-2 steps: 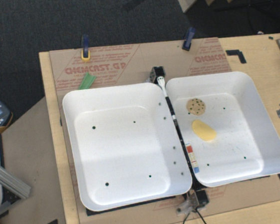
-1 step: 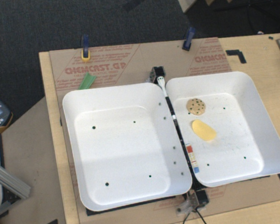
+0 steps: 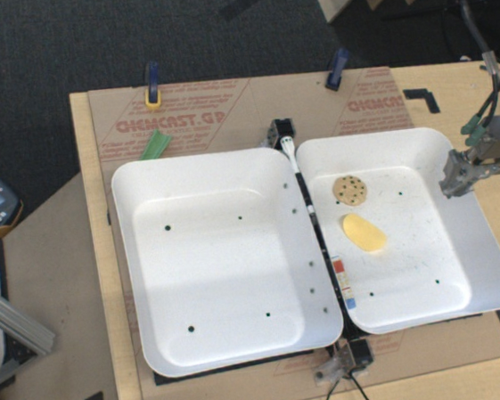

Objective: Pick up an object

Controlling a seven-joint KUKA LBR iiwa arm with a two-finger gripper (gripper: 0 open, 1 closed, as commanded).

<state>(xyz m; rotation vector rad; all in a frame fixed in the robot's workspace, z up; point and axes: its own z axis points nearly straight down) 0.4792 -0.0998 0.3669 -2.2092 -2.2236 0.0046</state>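
While both bins sit side by side on my bench, the pickable things lie in the right one.

From my feed, the left bin (image 3: pixel 212 262) is the biggest shape, then the right bin (image 3: pixel 421 287). The gripper (image 3: pixel 457 178) hangs over that bin's right rim; I cannot tell how it is set. A yellow oval object (image 3: pixel 364 233) lies near the bin's middle, with a small round cookie (image 3: pixel 349 190) just beside it, toward the far wall.
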